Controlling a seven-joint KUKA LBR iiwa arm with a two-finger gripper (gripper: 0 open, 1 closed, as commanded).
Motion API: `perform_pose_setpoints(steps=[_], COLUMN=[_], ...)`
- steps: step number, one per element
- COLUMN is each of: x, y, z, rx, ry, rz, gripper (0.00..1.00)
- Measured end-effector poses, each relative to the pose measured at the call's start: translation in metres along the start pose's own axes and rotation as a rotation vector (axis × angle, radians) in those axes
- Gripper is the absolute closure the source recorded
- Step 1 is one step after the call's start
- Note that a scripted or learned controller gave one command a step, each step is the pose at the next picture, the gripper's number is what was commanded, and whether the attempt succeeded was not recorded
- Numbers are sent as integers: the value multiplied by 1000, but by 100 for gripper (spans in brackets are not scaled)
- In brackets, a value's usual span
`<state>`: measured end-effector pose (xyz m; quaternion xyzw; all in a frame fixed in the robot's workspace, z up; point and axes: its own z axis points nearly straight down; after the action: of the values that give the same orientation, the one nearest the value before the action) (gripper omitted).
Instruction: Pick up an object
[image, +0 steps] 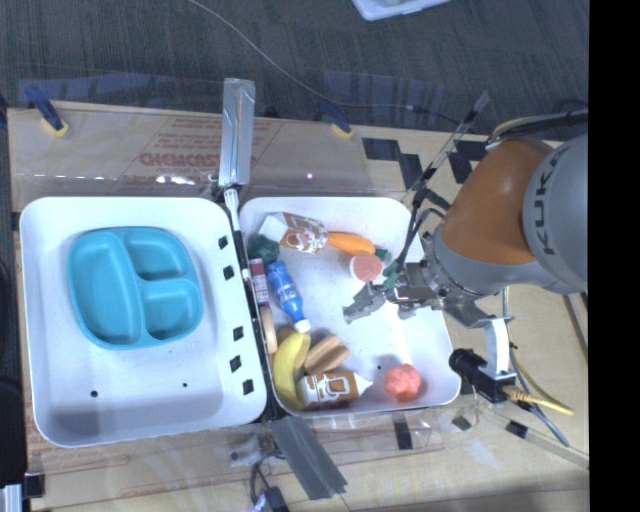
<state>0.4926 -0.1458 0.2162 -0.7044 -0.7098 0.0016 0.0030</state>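
My two-finger gripper (362, 303) hangs over the middle of the right-hand shallow white bin (425, 225), reaching in from the right, and its grey fingers stand parted with nothing between them. Just above it, close to the fingertips, sits a small round pink-red piece with a pale top (366, 267), and beside that lies an orange carrot-shaped toy (350, 242) touching a crumpled brown and white packet (303, 235). A dark green scrap (266, 250) pokes out at the packet's left.

Left of my gripper, well inside the same bin, a blue plastic bottle with a white cap (286, 293) lies slanted, and along the bin's left wall runs a thin red and white tube (259, 281). Lower down, a yellow banana (290, 363) curves against a tan bread-roll shape (326, 351), with a small brown bottle bearing a white label (330, 386) lying on its side below them. A round pinkish-red ball-like fruit (403, 381) rests near the bin's lower right corner (apart from my fingers).

The left white bin (60, 400) holds a turquoise divided plastic tray (136, 284).
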Motion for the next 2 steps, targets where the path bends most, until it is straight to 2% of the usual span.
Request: perform_pose_setpoints(steps=[1, 2], x=[9, 50], y=[78, 104], z=[73, 101], rx=[3, -12], ry=[0, 0], rz=[172, 33], gripper=[0, 0])
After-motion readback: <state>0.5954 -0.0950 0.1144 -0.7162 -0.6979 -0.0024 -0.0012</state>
